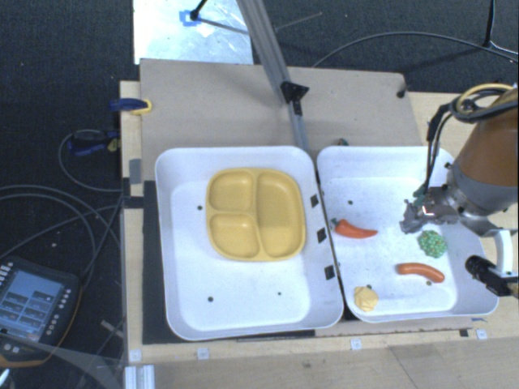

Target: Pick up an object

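The right bin point(365, 168) holds a toy carrot point(354, 230) near its left side, a green broccoli piece point(432, 244), an orange-red sausage point(420, 272) and a pale yellow lump point(366, 298) at the front. My gripper point(422, 214) hangs over the right part of this bin, just above and left of the broccoli. I see nothing between its fingers.
The left bin point(186, 298) carries a yellow divided plate point(255, 214). A grey pole point(268, 39) slants down from the top to the gap between the bins. Cables and a handheld pendant point(32, 298) lie on the floor at the left.
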Motion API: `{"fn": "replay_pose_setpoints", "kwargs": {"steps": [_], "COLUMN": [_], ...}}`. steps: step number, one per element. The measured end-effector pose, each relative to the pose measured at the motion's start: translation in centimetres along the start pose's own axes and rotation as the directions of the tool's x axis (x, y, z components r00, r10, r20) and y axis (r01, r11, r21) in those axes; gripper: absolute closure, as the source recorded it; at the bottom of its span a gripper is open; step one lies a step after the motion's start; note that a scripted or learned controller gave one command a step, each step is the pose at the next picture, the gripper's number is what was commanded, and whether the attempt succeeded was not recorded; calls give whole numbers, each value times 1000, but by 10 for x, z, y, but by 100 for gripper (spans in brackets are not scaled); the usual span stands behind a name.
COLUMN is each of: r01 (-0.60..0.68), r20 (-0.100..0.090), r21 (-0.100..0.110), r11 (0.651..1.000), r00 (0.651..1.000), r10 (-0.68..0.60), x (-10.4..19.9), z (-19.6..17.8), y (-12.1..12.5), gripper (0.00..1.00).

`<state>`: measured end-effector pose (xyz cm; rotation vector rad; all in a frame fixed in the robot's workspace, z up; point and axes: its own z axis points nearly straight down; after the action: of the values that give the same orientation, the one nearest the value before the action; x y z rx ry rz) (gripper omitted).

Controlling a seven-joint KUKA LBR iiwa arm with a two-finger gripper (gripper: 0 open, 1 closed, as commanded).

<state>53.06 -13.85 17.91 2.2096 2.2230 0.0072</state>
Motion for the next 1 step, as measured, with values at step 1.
{"fn": "replay_pose_setpoints", "kwargs": {"steps": [1], "r01": [0], "r20": [-1], "r21": [3], "r11": [1000], "r00": [1000], "r10": [0], "x": [0], "z": [-31], "y": [2], "gripper": [100]}}
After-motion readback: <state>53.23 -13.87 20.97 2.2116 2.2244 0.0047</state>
